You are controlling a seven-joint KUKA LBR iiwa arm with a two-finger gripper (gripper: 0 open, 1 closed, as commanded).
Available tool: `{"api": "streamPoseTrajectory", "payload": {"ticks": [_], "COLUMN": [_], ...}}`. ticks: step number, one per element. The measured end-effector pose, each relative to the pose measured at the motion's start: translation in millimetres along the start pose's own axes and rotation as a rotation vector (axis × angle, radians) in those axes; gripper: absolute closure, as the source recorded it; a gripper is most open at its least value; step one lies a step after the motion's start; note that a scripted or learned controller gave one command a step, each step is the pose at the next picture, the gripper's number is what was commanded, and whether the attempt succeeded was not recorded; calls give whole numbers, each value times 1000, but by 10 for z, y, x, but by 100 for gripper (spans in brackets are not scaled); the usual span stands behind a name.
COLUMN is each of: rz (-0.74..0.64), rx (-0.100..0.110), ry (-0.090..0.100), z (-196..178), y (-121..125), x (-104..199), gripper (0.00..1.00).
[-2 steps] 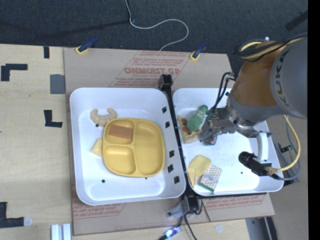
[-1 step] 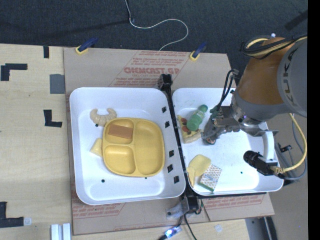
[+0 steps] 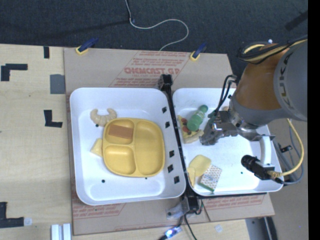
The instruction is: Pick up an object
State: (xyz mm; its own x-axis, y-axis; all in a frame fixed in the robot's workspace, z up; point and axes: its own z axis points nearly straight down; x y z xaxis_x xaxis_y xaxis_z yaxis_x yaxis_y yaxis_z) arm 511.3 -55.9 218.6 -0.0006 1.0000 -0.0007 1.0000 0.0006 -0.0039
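Gripper low in the right-hand bin, beside the green bottle.
The gripper (image 3: 209, 135) hung over the right bin (image 3: 235, 181); its grip couldn't be told. The green bottle (image 3: 197, 117) lay just up-left, long axis slanting toward the divider.

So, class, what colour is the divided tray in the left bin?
Yellow tray, seen in the camera view.

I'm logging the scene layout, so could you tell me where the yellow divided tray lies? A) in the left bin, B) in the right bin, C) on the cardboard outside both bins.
A: the yellow divided tray lies flat inside the left bin, while the gripper is over the right bin.
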Motion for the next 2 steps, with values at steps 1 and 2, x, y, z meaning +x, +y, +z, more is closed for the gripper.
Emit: {"api": "streamPoseTrajectory", "payload": {"ticks": [1,2], "rz": [0,-1], "rx": [-1,-4], "ry": [0,1], "z": [49,-162], "y": [102,110], "x": [19,14], "gripper": [100,100]}}
